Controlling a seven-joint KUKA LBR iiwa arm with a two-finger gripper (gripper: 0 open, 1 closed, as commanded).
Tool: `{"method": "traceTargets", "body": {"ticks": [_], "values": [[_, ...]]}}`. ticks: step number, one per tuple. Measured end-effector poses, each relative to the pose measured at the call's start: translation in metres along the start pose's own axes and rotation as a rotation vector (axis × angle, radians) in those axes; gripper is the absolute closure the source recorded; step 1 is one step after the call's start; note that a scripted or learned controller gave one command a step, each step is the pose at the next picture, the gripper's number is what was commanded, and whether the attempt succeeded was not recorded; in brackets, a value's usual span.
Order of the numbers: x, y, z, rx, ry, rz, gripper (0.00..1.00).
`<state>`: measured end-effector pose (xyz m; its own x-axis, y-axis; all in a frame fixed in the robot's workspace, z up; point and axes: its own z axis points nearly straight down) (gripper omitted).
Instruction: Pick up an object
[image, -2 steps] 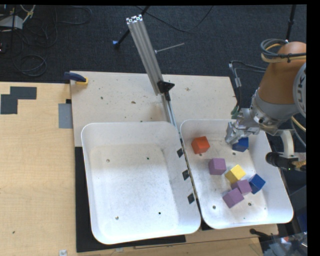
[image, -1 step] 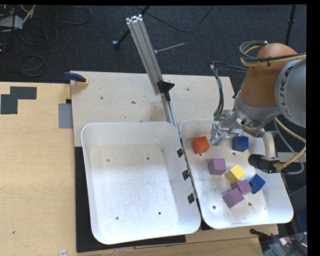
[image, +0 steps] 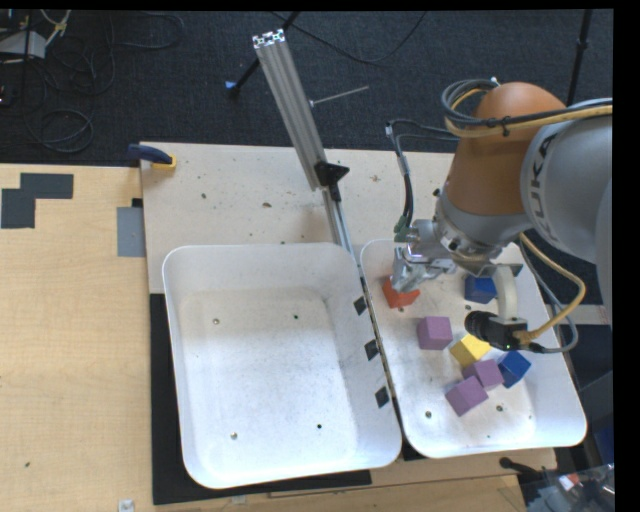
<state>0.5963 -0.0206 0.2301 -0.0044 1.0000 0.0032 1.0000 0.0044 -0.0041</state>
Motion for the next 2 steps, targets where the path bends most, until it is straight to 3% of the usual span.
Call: {"method": "traceTargets", "body": {"ticks": [2], "values": [[0.118, -0.018, 0.009, 0.003, -0.001, -0.001, 1.00]]}}
